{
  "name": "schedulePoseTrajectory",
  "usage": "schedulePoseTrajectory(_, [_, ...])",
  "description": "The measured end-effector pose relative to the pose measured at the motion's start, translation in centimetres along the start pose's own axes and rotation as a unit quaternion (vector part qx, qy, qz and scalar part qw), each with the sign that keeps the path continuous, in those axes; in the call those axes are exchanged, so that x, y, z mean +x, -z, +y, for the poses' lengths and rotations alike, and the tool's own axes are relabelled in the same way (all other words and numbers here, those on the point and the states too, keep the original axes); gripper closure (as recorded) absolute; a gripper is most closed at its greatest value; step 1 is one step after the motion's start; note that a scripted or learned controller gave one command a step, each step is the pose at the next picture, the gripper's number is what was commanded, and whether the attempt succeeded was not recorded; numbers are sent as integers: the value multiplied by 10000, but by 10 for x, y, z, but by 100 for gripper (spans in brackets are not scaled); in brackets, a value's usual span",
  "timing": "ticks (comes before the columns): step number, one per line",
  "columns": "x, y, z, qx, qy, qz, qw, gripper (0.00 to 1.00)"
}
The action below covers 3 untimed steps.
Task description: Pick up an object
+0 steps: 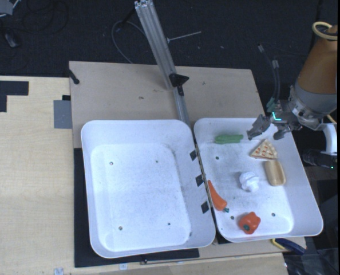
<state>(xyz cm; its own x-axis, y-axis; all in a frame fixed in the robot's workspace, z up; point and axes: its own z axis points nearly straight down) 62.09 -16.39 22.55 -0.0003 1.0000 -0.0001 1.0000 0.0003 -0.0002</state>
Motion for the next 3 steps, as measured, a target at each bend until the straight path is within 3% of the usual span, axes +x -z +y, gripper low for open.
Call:
schedulePoseTrajectory(1, [0,0,0,1,0,0,10000,0])
schedulePoseTrajectory(3, [1,-93,11,23,4,5,10000,0])
